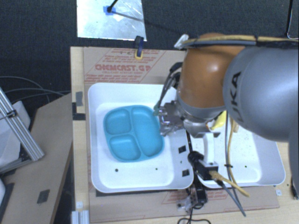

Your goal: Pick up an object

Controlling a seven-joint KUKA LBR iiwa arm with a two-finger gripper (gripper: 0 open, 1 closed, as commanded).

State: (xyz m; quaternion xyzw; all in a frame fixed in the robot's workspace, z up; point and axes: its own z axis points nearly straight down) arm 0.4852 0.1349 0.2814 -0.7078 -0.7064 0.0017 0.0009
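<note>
The big grey arm fills the 3 o'clock side and hangs over the middle of the worktop. Two white bins sit side by side: the left bin and the right bin. A blue tray with three sections lies flat in the left bin, toward 12 o'clock. The gripper sits right at the tray's 3 o'clock edge, maybe touching it. The tray is wide and flat, so I think it could slip or tip if grabbed by just its thin rim. I cannot tell how wide the gripper is or if it holds anything.
</note>
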